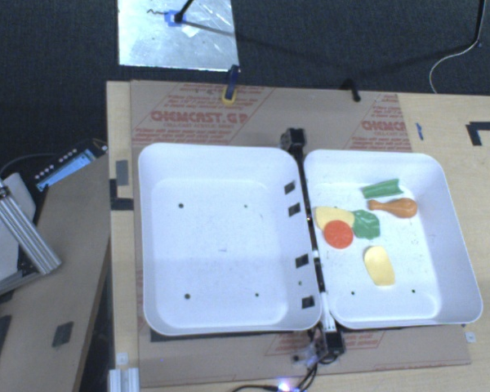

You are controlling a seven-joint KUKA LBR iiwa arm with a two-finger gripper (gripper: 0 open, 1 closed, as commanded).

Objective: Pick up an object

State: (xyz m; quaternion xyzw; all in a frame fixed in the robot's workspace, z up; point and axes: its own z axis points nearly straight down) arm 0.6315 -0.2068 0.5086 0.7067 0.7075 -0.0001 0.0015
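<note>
The right bin (pixel 453 243) holds several small toy foods. A green piece (pixel 380 189) lies near its far side, with a brown drumstick (pixel 395 207) just below it. A yellow piece (pixel 331 216), a red disc (pixel 338 234) and a dark green lump (pixel 366 224) cluster close to the bin's left wall. A pale yellow oval (pixel 380 265) lies nearer the front.
The left bin (pixel 220 239) sits beside the right one on a cardboard sheet (pixel 204 113). A shiny metal plate (pixel 175 21) lies on the dark floor behind. A wooden side table with metal rails (pixel 20 235) stands at the left.
</note>
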